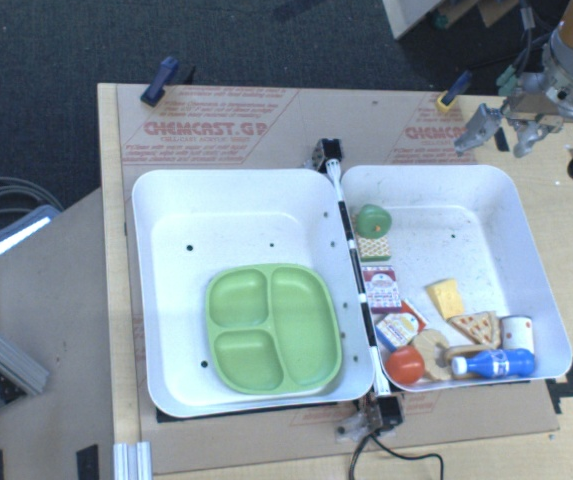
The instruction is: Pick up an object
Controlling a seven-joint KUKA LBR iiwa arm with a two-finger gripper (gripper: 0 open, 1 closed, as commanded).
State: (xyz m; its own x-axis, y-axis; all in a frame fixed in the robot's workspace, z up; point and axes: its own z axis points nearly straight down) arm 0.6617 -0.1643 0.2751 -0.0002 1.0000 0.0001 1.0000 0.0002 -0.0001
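Observation:
The right bin [511,203] holds several small items along its left and front sides: a green round toy [372,220], a printed packet [380,289], a yellow block [446,297], a red ball [404,366] and a blue bottle [493,365] lying on its side. My gripper [500,133] hangs above the bench just beyond the right bin's far right corner, well away from all of them. Its two fingers are spread apart and open, with nothing between them.
A green divided plate [271,326] lies in the left bin [166,228]. A waffle-like wedge [476,327] and a small white cup [517,330] sit near the bottle. Clamps [159,80] mark the board's far edge. The right bin's far half is bare.

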